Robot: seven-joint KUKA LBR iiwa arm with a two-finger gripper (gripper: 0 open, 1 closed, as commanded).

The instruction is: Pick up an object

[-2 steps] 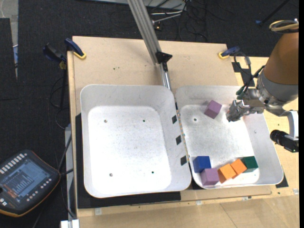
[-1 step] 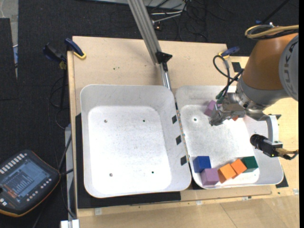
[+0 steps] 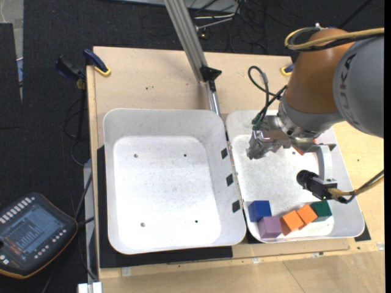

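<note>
You see wooden bench (image 3: 153, 78) on dark floor. Grey metal pole (image 3: 186, 32) slants down from top toward gap between bins. Blue-yellow clamps (image 3: 96, 61) grip bench's far left corner. Handheld pendant with lit screen (image 3: 29, 232) lies at lower left, off bench. Your cables (image 3: 220, 20) tangle beyond far edge.

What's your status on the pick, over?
Gripper hanging over upper part of right bin, nothing seen in it. Blue, purple, orange, green blocks clustered at bin's near edge. Path to them clear.
</note>
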